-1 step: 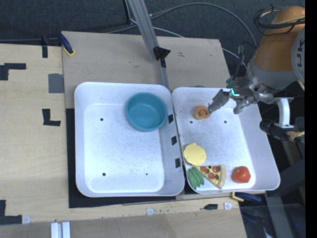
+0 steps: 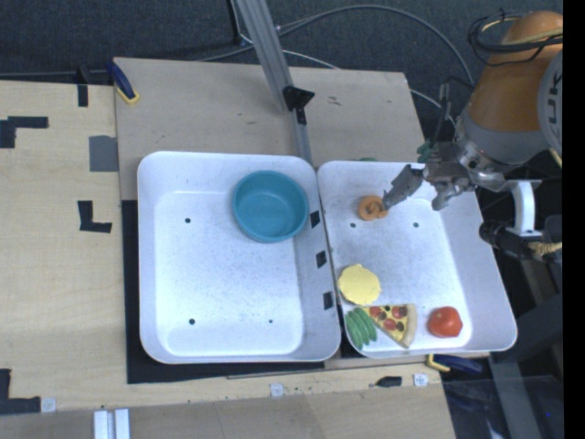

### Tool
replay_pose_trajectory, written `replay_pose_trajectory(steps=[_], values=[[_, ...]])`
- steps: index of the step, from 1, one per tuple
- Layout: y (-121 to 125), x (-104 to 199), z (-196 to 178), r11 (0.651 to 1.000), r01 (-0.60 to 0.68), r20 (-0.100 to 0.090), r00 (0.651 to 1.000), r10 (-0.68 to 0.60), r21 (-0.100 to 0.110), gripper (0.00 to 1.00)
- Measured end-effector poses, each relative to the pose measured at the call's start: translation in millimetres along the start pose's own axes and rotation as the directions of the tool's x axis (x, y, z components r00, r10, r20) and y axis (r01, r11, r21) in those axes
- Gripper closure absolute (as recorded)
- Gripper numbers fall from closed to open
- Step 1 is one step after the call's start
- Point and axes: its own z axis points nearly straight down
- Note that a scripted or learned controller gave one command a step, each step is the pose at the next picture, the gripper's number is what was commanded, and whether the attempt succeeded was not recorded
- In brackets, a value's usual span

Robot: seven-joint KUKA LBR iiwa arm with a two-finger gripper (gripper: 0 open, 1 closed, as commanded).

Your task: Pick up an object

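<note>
i see my gripper (image 2: 419, 190) spread apart and holding nothing, the donut (image 2: 370, 208) just off its near fingertip, not yet grasped.

**Arm lowered from the right, fingers spread**

1 arm is seen reaching in from the right, its orange band uppermost and the grey wrist tilted downward to the left. The gripper (image 2: 422, 193) is carried low, with its 2 fingers (image 2: 399, 190) parted: 1 is stretched out leftward and down, the other is set apart nearer the wrist. Nothing is seen between them.
</note>
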Motion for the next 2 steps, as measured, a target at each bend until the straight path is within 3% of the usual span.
replay_pose_trajectory(steps=[2], values=[[-1, 2, 106, 1.000, 0.000, -0.001, 1.000, 0.000, 0.006, 0.00]])
